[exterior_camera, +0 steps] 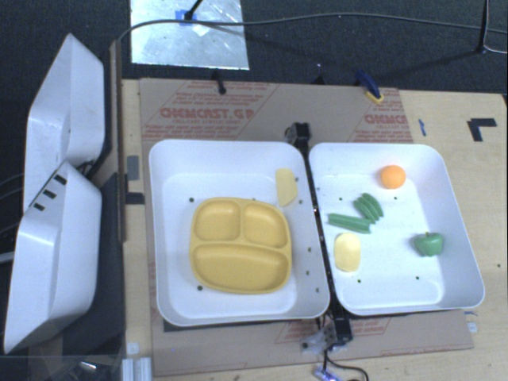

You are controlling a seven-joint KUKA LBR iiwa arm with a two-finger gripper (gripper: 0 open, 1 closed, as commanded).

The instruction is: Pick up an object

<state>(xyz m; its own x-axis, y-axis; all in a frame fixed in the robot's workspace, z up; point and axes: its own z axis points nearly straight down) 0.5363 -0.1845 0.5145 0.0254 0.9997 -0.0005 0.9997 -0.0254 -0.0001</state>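
The right bin (456, 236) holds an orange ball (392, 176) at its far side. Near the bin's middle lie a short green pod (368, 205) and a long green bean (348, 223). A pale yellow piece (347, 252) lies at the near left, and a green pepper (429, 244) sits toward the right wall. In the left bin (171, 213) rests a yellow divided tray (240, 244), with a pale yellow slice (286, 186) beside its far right corner.
The bins sit on a brown board (262, 109) over a wooden bench. White machine housings (59, 197) stand at the left. A shiny metal plate (188, 21) and cables lie beyond the bench on dark carpet.
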